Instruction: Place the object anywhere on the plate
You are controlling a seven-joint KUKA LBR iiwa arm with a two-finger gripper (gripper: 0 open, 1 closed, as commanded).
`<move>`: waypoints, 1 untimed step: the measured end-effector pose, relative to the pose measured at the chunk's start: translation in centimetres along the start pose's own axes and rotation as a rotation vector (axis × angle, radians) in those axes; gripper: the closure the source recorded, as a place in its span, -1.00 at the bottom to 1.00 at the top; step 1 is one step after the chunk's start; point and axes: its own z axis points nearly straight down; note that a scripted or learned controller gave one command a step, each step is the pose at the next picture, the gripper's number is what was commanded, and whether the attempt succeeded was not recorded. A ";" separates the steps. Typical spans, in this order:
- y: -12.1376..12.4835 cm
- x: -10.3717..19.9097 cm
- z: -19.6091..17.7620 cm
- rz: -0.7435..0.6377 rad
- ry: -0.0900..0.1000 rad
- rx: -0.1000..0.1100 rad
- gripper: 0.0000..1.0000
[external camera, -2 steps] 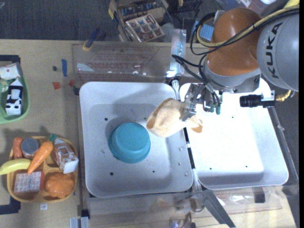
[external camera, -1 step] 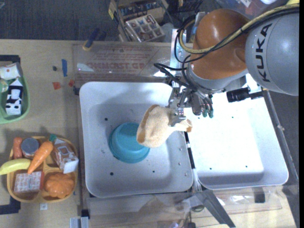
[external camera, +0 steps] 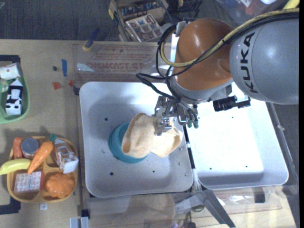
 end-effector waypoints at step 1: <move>0.0 0.0 0.0 0.000 -0.001 0.000 -1.00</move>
